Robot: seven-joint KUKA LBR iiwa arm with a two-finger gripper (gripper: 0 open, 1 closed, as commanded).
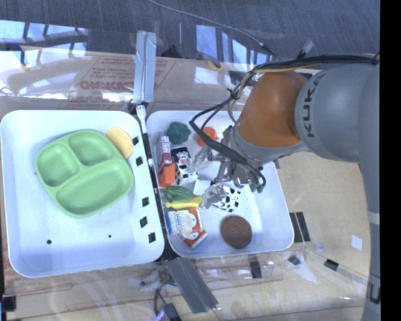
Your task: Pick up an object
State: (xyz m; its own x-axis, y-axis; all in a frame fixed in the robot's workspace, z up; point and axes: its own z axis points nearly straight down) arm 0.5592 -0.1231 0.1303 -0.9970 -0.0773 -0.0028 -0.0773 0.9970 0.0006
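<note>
Arm: the grey arm reaches in from the right, its orange band bulging over the right bin; the wrist tilts down and left into the bin's middle.
Gripper: the gripper hangs low among the clutter in the right bin, just above a black-and-white spotted toy; whether it is released or clenched cannot be told, since cables and metal parts blur together.
Right bin contents: a brown round disc lies near the front edge; an orange-and-white carton lies at the front left, its long axis running roughly front to back; a yellow-and-green item lies crosswise, pointing left to right; a red-orange packet stands along the left wall, long axis front to back; a dark green lump and an orange piece sit at the back.
Left bin: the left bin holds a green divided plate with a yellow object touching its back right rim.
Counter: both bins sit side by side on the counter.
</note>
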